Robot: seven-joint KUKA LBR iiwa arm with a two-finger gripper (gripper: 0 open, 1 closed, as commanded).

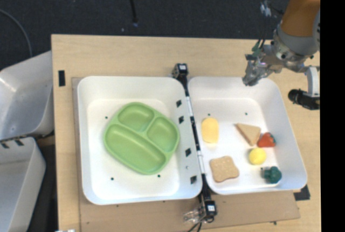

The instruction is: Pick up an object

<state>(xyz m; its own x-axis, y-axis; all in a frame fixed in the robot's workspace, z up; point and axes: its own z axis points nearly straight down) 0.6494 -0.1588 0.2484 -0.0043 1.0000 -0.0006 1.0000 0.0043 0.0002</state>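
- Grey arm [298, 21] hangs over the right bin's [283, 104] far rim; gripper [252, 78] points down; I cannot tell its state.
- Green divided plate [141, 137] lies in the left bin [89, 171].
- Right bin holds toy foods.

Two white bins [89, 118]. One green divided plate [141, 138]. Five food items: one yellow oval piece [209, 130], one wedge [248, 132], one toast slice [223, 168], one lemon [257, 156], one strawberry [266, 140]. One broccoli floret [272, 174].

I count six items in the right bin [280, 97], all lying well below the gripper [252, 78], none touching it: pale yellow oval [210, 130], tan wedge [248, 133], red piece [266, 140], yellow ball [257, 156], flat toast slice [223, 168], dark green piece [271, 174] farthest.
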